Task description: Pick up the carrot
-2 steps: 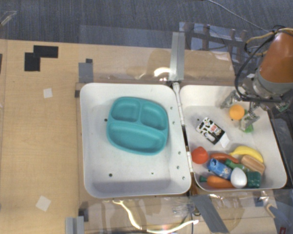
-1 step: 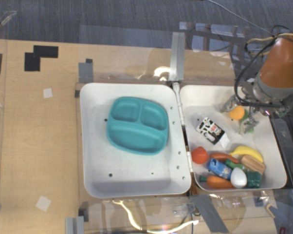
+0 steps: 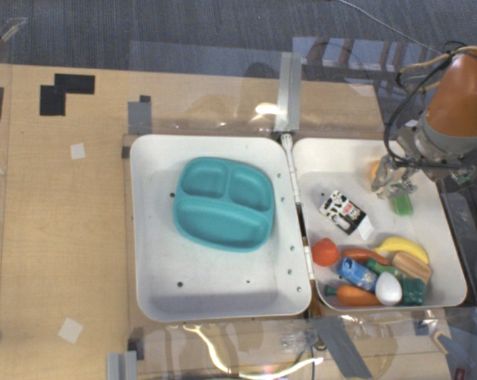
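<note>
The carrot (image 3: 356, 294) lies at the right bin's (image 3: 452, 212) near edge, long axis roughly left-right. The gripper (image 3: 394, 182) hangs well apart at the far side; its opening, I cannot tell.

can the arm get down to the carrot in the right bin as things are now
Probably yes, though it's tight. The carrot lies uncovered at the right bin's near edge, but a white egg and a blue carton crowd it. The gripper hovers farther back.

Grey arm (image 3: 448, 137) with a glossy orange band, black cables looping alongside.
</note>
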You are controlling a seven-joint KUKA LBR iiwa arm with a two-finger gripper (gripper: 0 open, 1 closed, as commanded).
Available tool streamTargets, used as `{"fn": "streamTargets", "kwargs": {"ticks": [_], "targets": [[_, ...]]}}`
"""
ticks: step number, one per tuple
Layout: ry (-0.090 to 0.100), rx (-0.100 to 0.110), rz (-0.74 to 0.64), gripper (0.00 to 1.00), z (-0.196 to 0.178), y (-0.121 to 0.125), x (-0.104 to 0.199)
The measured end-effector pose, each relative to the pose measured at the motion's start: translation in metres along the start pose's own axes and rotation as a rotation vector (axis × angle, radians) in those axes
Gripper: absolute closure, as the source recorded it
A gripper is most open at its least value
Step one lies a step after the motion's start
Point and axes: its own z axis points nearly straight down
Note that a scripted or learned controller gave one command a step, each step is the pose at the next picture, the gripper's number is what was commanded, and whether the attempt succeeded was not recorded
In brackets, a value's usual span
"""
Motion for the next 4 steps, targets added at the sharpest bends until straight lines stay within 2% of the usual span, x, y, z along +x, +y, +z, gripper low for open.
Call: {"fn": "streamTargets", "kwargs": {"ticks": [1,2,3,4], "targets": [[0.001,-0.002,0.000,0.00,0.001,0.000,0.000],[-0.009,0.007,-0.001,1.00,-0.014,-0.001,-0.004],[-0.008,0.006,-0.001,0.00,-0.013,-0.001,-0.004],[0.012,-0.009,-0.065,0.00,0.015,0.006,0.012]]}}
